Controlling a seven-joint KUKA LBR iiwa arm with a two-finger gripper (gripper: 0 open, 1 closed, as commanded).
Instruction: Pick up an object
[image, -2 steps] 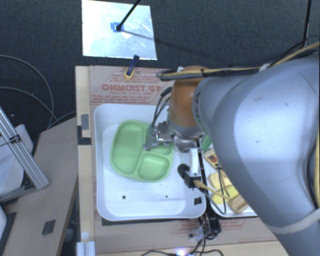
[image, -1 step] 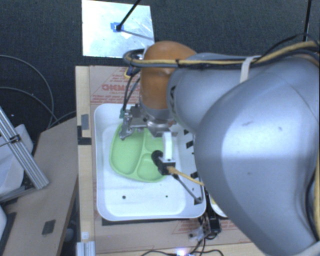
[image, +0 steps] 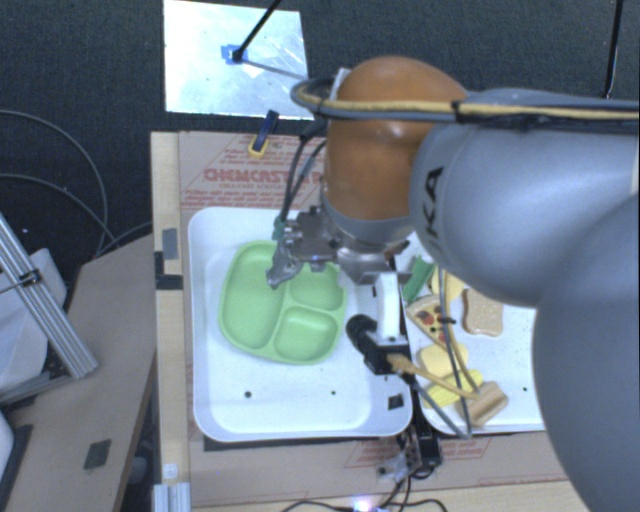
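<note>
Bench carries two white bins; green tray (image: 275, 315) sits in the left bin (image: 215, 400), toward its far right part. Gripper (image: 280, 270) is over the tray's far edge, finger state can't tell. Right bin (image: 520, 405) holds yellow and tan bits.

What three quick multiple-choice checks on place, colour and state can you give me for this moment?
1. The divided plate lies in:
A. the left bin
B. the right bin
C. on the cardboard

2. The plate's colour:
A. white
B. green
C. blue

3. The gripper is:
A. far off beside the bench
B. low over the plate's upper edge
C. over the right bin's toys

Answers: 1 A, the plate rests on the left bin's white floor. 2 B, it is pale green. 3 B, its tip shows against the plate's rim.
</note>
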